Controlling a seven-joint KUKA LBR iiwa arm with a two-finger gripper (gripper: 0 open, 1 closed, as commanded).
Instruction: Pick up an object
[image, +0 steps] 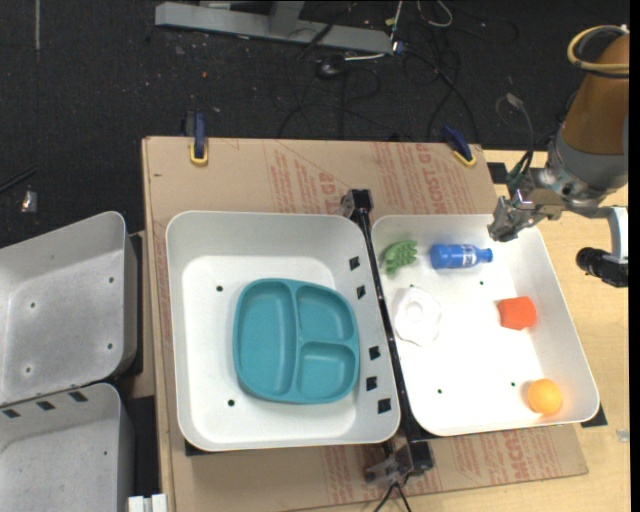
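The right bin holds a blue bottle lying on its side, a green leafy toy, a white cup-like object, an orange-red block and an orange ball. My gripper hovers over the bin's far right corner, just right of the bottle's cap and apart from it. Nothing shows between its fingers.
The left bin bears a teal divided plate. Both bins rest on a cardboard sheet clamped at the back. More white bins lie off to the left. Cables run across the dark floor behind.
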